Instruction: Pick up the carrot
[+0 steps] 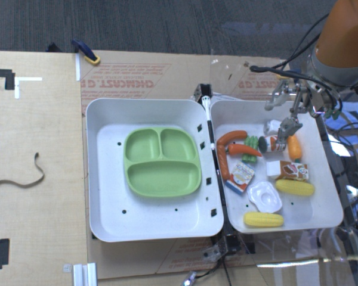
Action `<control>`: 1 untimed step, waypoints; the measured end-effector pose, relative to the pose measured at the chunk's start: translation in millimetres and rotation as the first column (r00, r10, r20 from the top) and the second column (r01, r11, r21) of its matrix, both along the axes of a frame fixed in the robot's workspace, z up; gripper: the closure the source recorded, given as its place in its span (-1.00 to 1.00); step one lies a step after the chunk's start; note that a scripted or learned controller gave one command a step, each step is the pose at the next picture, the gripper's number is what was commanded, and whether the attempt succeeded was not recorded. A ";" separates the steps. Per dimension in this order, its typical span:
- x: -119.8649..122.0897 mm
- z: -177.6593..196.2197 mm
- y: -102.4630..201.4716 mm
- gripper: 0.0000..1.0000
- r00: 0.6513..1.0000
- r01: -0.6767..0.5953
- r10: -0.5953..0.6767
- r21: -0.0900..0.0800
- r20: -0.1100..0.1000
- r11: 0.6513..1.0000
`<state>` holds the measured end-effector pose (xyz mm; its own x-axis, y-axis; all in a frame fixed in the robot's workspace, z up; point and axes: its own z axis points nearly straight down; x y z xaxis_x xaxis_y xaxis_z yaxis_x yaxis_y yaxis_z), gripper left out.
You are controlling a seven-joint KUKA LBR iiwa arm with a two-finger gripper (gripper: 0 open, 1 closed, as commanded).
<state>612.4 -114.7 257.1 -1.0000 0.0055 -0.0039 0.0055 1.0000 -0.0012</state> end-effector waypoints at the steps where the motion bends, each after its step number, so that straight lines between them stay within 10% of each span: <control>1: 29.2 -51.6 -43.3 -1.00 0.990 0.142 -0.142 0.001 0.002 0.990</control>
<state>641.6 -158.1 205.5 -0.9891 0.1474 -0.0056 0.1474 0.9891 -0.0006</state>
